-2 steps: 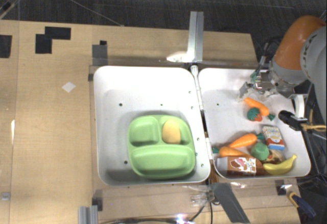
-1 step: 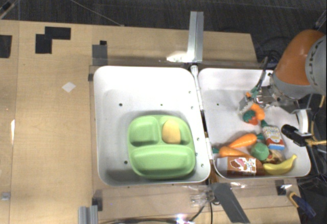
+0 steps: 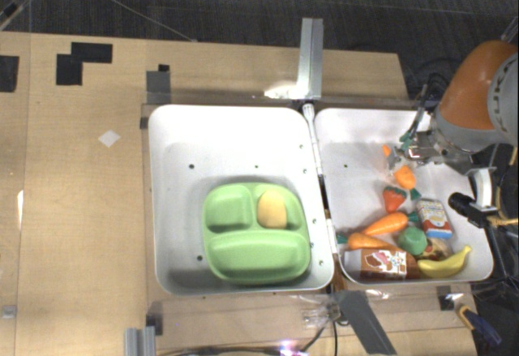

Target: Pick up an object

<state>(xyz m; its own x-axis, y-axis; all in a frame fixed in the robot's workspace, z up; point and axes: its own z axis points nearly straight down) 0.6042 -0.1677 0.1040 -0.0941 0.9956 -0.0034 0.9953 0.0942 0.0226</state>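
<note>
Wooden bench (image 3: 81, 208) — two bins (image 3: 170, 184), labels unreadable

Even overhead light, soft shadows, mild glare on white bins (image 3: 235, 135).

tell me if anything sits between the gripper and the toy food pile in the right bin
Nothing visible does. The gripper hangs over the right bin, just above a small orange piece at the top of the pile. The carrot, banana and brown carton lie nearer the front wall, uncovered.
</note>
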